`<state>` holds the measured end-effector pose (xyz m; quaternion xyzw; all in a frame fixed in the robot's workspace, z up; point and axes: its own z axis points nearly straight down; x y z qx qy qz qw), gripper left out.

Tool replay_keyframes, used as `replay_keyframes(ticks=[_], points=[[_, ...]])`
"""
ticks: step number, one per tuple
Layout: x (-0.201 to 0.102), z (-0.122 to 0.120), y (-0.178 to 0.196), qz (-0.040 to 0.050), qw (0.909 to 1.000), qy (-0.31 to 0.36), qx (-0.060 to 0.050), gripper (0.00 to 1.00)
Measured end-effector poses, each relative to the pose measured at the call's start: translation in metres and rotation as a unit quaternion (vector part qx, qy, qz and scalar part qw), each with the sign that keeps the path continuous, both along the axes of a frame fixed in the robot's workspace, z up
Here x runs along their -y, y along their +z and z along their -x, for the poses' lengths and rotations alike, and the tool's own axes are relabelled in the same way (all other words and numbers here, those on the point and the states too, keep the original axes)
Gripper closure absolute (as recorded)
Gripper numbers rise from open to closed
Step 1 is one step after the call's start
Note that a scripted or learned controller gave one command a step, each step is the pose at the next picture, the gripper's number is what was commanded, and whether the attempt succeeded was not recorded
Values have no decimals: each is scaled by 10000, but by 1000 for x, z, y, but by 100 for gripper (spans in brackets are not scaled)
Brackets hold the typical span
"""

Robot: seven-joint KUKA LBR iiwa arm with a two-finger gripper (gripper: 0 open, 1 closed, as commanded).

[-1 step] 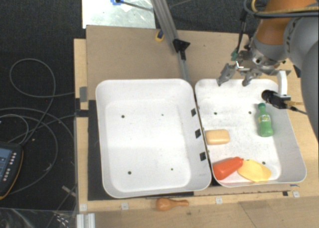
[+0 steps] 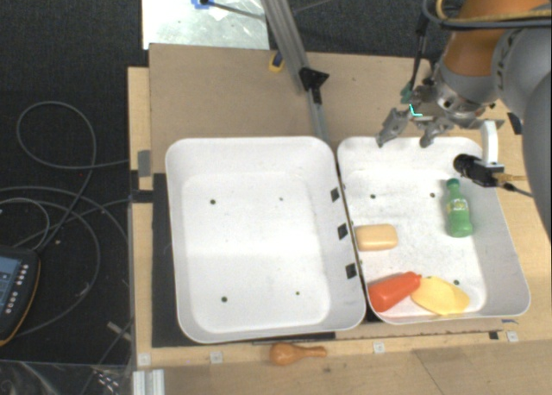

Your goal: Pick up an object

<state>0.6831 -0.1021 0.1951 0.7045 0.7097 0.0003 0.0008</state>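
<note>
While the grey arm's two-finger tool [image 2: 407, 131] hung over the far rim of the right-hand shallow white bin [image 2: 517, 294], its fingers were spread apart and pinched nothing. All candidate objects lay in that bin: a green plastic bottle with a yellow cap [image 2: 458, 210] near the right wall, a pale tan rectangular block [image 2: 377, 237] close to the divider, and a red tapered object [image 2: 393, 290] touching a yellow rounded object [image 2: 441, 296] at the near edge.

Judged risks:
- Tool was well apart from every object, so a straight descent would likely close on bare bin floor.
- Red and yellow pieces touched; closing on one could shove or drag the other, or grip both badly.
- Bottle lay on its side and looked round; it might roll out between the fingers.
- Tan block sat just beside the bin wall, where a finger could strike the rim.

A small brown pear-shaped object [image 2: 297, 352] lay on the tabletop [image 2: 159, 65] outside both bins.
</note>
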Motion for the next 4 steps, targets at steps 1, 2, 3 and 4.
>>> replay_keyframes(ticks=[1,2,3,4], points=[[4,0,-42,0,10000,-21,-15,0],[-3,-4,-87,-5,10000,-3,-19,0],[-3,-4,-104,0,10000,-3,-24,0],[-3,-5,-92,5,10000,11,-5,100]])
